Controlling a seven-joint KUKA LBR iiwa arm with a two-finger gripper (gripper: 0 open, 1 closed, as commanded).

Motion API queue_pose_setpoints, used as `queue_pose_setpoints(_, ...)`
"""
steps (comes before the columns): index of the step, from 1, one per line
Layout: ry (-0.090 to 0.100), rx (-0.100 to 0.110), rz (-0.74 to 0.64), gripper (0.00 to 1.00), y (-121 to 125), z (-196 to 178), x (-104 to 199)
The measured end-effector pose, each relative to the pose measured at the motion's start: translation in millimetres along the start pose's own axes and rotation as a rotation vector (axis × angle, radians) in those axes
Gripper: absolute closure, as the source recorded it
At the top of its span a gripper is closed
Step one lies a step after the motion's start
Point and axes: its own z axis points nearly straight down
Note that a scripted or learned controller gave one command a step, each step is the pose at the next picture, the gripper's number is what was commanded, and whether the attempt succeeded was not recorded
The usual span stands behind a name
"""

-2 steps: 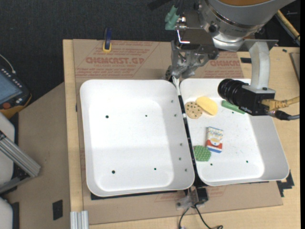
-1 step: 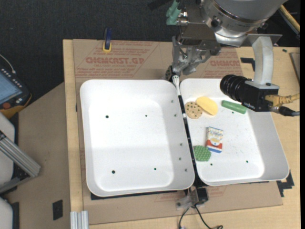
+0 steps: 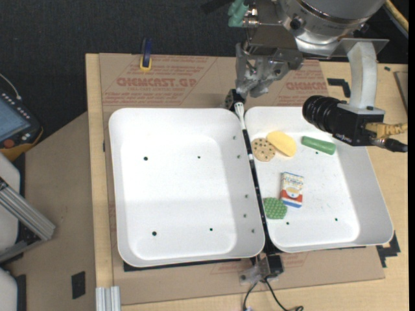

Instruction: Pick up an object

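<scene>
Above the far rim where the two bins meet, the gripper hangs with nothing between its fingers; how far they stand apart I cannot tell from this angle, as the metal blurs into the wrist housing. It sits just beyond the right bin, not yet over any object. Nearest to it in that bin lie a brown cookie and a yellow piece, touching each other. A green stick lies near them to the right, a small carton sits near the middle, and a green waffle-textured piece rests against the inner wall. The left bin holds none of these. I judge the carton the safest pick: it stands apart from its neighbours, so the fingers can straddle its narrow sides. The cookie and yellow piece risk being nudged together, and the green textured piece crowds the wall.
</scene>
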Motion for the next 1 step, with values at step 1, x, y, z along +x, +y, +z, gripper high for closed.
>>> queue_pose_setpoints(1,0.001,-0.003,-0.001,1.00,0.6,-10.4,0.7)
